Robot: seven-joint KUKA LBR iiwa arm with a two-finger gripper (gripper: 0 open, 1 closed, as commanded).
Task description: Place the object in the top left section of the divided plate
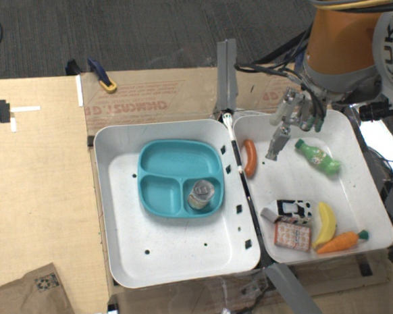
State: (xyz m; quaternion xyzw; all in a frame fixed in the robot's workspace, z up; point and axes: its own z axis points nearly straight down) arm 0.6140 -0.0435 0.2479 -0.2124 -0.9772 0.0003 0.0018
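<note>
The teal divided plate [176,162] lies in the left bin [120,213]. A small silvery can [200,194] stands in the plate's lower right section; the other sections hold nothing. My gripper [291,137] hangs over the back of the right bin [372,193], open, with nothing between its fingers. One finger [275,144] points down and left toward an orange-red sausage [249,157] by the bin's left wall. A green bottle [318,157] lies just right of the gripper.
At the front of the right bin lie a black-and-white carton [295,209], a red box [293,235], a banana [325,223] and a carrot [340,242]. A grey divider bar [227,83] runs between the bins at the back.
</note>
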